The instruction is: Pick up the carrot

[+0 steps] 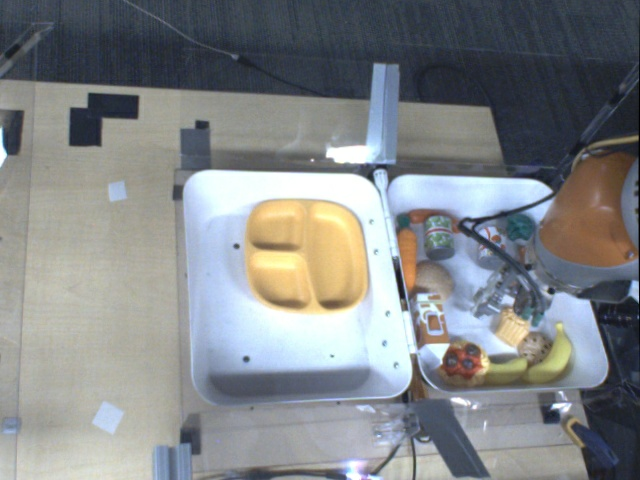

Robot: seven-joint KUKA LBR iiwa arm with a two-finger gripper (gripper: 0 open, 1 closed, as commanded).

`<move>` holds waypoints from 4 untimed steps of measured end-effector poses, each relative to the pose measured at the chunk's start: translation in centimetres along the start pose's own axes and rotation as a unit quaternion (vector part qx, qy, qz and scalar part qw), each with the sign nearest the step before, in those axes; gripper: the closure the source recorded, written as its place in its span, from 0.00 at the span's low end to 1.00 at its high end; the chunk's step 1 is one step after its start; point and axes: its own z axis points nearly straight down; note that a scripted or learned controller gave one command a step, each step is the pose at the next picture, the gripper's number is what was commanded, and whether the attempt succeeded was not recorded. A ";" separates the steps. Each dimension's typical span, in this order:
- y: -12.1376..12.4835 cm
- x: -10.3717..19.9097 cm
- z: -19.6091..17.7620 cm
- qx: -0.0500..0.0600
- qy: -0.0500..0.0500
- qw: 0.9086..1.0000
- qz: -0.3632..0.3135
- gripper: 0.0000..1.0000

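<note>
Camera view: wooden bench [90,298] bears 2 white bins [215,268]; fingers' [505,303] state unclear.

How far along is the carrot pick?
Done: the arm is over the right bin. In hand: the gripper sits low in the middle of that bin, near the cracker-like item and above the bananas, with nothing visibly between its fingers. Left: the carrot lies along the bin's left wall beside the small can, apart from the gripper, so the grasp and lift remain.
</note>
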 end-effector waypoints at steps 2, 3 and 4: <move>1.3 4.3 -4.2 0.002 0.008 0.999 -0.045 1.00; 1.0 4.1 -4.6 0.002 0.008 1.000 -0.022 1.00; 1.7 4.6 -4.6 0.002 0.008 0.998 -0.065 1.00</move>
